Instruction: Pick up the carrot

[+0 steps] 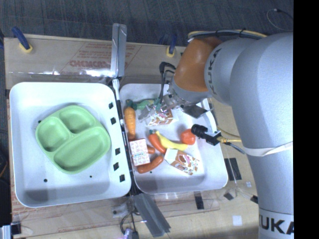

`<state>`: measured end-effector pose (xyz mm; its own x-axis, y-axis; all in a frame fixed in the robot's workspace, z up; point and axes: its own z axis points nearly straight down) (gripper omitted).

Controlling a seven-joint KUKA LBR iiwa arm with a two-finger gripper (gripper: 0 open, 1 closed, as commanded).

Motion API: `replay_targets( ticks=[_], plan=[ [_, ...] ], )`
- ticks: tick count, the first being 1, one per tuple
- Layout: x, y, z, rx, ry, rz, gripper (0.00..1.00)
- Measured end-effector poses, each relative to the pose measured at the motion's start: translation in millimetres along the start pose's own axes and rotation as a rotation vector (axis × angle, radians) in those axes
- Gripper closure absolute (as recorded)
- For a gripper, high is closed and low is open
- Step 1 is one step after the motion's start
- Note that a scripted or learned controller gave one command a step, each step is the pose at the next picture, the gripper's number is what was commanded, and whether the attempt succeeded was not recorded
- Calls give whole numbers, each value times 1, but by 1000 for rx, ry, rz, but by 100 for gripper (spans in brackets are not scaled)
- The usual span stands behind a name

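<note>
The carrot [129,121] is orange with a green top and lies lengthwise against the left wall of the right bin [212,180]. My gripper [155,109] hangs low over the back of that bin, just right of the carrot's top end. It sits above a crinkled snack packet [162,118] and a green item [143,103]. Nothing visibly hangs from it. The grey arm with its orange band [197,66] covers the bin's back right corner.
The right bin also holds a banana [173,143], a red-orange pepper [156,143], a tomato [188,137], a sausage [149,165], a small white carton [139,152] and a second packet [183,163]. A green divided plate [74,138] rests in the left bin [25,183].
</note>
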<state>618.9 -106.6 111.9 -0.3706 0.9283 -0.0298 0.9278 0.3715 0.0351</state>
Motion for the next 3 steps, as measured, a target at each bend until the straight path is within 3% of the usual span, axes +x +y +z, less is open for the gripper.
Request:
replay_targets(
  ticks=[1,2,3],
  plan=[
    [-9,34,16,28,22,-42,0],
    [-6,38,20,39,22,359,0],
    [16,-34,19,50,18,695,0]
  ],
)
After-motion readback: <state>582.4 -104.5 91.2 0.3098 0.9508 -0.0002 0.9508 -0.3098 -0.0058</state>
